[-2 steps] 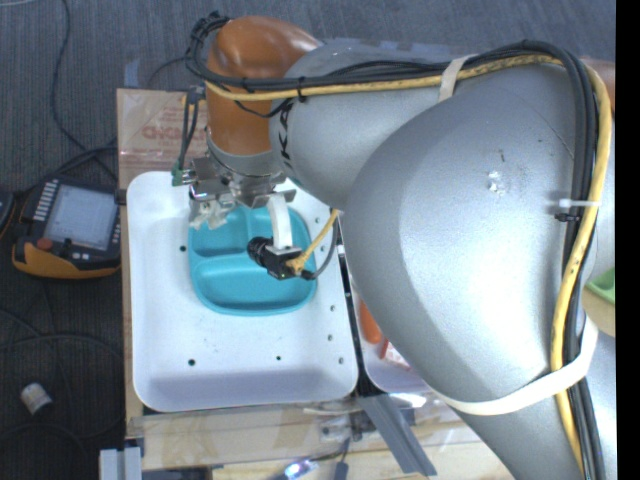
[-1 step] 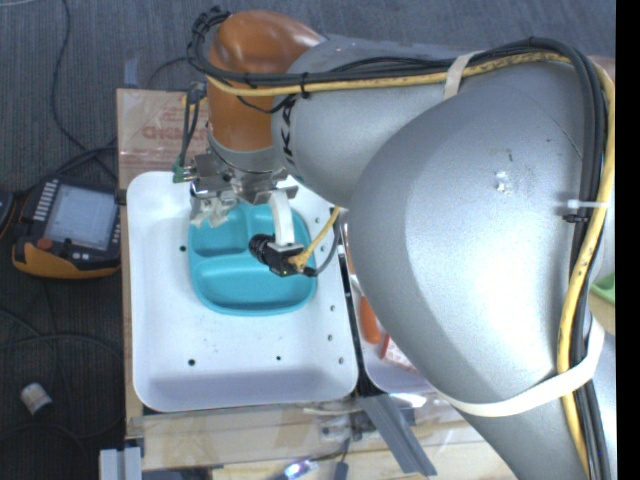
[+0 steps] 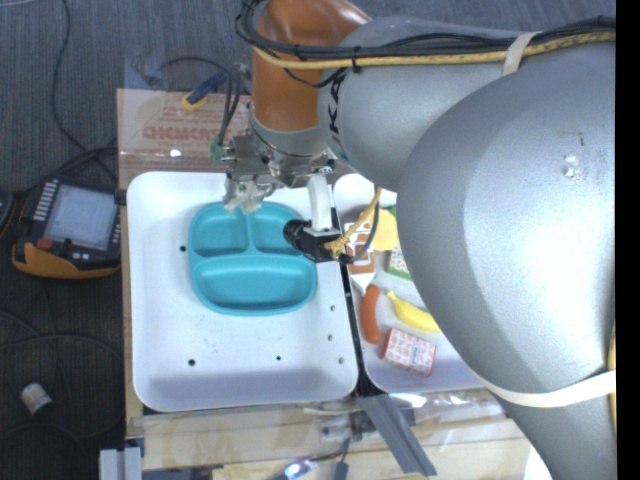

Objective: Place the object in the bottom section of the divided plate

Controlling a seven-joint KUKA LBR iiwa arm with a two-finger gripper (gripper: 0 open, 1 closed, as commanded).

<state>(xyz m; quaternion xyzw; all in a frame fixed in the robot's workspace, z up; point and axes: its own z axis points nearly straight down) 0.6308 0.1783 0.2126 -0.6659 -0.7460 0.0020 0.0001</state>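
The gripper (image 3: 243, 202) hovers over the blue divided plate's (image 3: 250, 286) upper rim, finger state unclear

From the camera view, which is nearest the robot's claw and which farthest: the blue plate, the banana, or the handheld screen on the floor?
Measured from the gripper:
1. Blue plate, directly beneath it in the left bin.
2. Banana, in the right bin, lower right.
3. Handheld screen, on the floor, far left.

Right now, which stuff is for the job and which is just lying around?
For the job:
blue divided plate
gripper

Just lying around:
banana
hot dog
red-and-white box
handheld controller
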